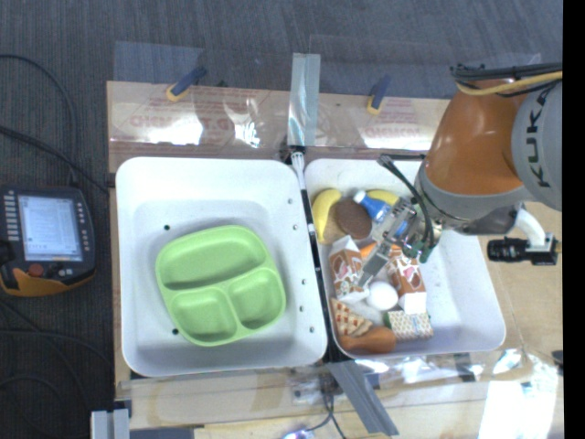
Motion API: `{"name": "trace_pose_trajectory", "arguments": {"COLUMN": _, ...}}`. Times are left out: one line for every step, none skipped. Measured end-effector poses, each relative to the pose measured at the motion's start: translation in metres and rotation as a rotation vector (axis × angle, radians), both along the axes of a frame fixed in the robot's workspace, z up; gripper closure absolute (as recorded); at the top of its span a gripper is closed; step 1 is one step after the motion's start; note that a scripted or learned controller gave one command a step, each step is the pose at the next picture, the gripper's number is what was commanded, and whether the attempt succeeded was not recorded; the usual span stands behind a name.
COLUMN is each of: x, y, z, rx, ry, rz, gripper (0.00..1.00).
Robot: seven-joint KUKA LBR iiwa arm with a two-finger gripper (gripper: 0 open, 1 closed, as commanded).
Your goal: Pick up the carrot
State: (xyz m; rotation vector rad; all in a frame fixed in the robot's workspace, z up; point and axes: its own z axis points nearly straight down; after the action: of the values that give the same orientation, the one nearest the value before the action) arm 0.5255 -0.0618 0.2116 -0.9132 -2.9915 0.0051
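Arm [484, 154]: grey with an orange band, entering from the right, bent down over the right bin [475, 309]. The letters "KU" read on its grey casing at the right edge.

Gripper [388, 245]: low over the pile in the right bin, pointing left and near; whether it is open or closed cannot be told.

Carrot [367, 340]: orange, lying at the near edge of the right bin, just left of a small box [411, 325] and near a white egg [382, 294]. It sits apart from the gripper.

Other items in the right bin: banana [322, 210], brown round piece [352, 218], blue-capped item [373, 205], all crowded against the left wall. The right half of this bin is bare.

Left bin [137, 245]: holds a green divided plate [219, 283], with bare white floor around it.

Worktop [183, 117]: taped plastic sheet along the far side.

Pendant [46, 240]: on the floor, far left.
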Motion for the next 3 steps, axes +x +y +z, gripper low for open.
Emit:
{"name": "trace_pose_trajectory", "arguments": {"x": 0.004, "y": 0.05, "z": -0.032, "rx": 0.0, "ry": -0.004, "rz": 0.078, "gripper": 0.0}}
{"name": "trace_pose_trajectory", "arguments": {"x": -0.039, "y": 0.006, "z": -0.031, "rx": -0.003, "ry": -0.006, "rz": -0.108, "gripper": 0.0}}
{"name": "trace_pose_trajectory", "arguments": {"x": 0.027, "y": -0.058, "z": -0.111, "rx": 0.001, "ry": -0.015, "rz": -0.144, "gripper": 0.0}}
